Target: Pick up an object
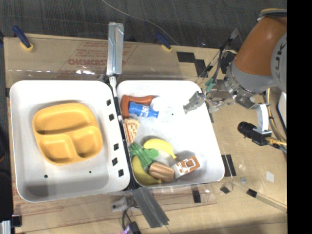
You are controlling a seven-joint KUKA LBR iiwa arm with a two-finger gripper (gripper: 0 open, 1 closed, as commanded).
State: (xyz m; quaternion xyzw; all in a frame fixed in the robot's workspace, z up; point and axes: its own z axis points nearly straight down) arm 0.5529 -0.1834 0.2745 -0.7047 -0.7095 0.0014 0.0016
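The grey, orange-banded arm [258, 48] holds its gripper [194, 103] above the right white bin's [207, 145] far right corner; fingers' state unclear; labels unreadable.

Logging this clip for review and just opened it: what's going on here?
A grey and orange robot arm reaches in from the right, its end effector over the upper right part of the right bin, with nothing visibly in it. The toys lie in that bin's left and lower part: a blue bottle, a banana, a small orange carton and others. The left bin holds a yellow divided tray. Nothing has been picked up yet.
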